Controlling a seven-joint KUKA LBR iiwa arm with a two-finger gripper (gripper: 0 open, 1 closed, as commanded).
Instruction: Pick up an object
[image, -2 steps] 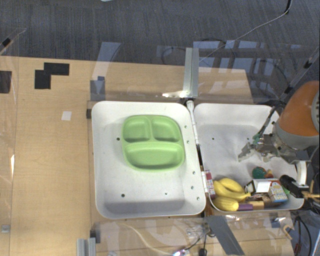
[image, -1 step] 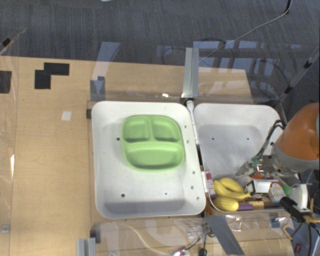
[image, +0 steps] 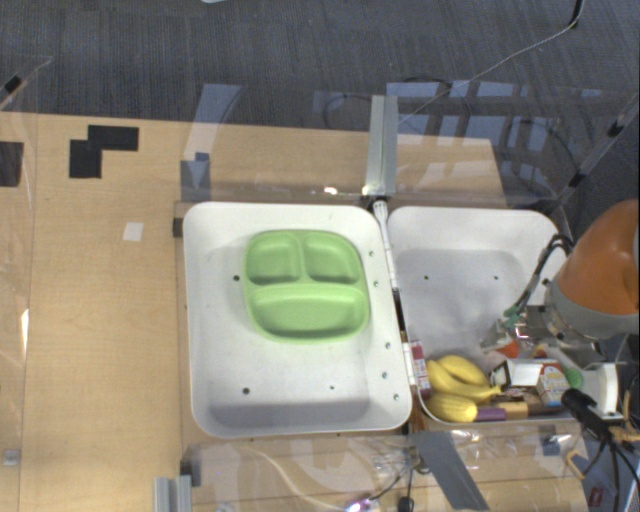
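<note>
In the right bin (image: 460, 260), two yellow bananas (image: 458, 373) lie against the front wall, one behind the other. Beside them sit a small white and red carton (image: 545, 378) and a brown stick-like item (image: 512, 408). My arm, with its orange band (image: 605, 265), leans in over the bin's right side. The gripper (image: 515, 335) hangs low over the front right corner, just above and right of the bananas. Small coloured bits beside it are too cluttered to identify.
The left bin (image: 210, 380) holds a green divided plate (image: 303, 283) near its middle. A metal divider (image: 378, 150) runs between the bins at the back. Cables (image: 545, 265) trail along the arm on the right.
</note>
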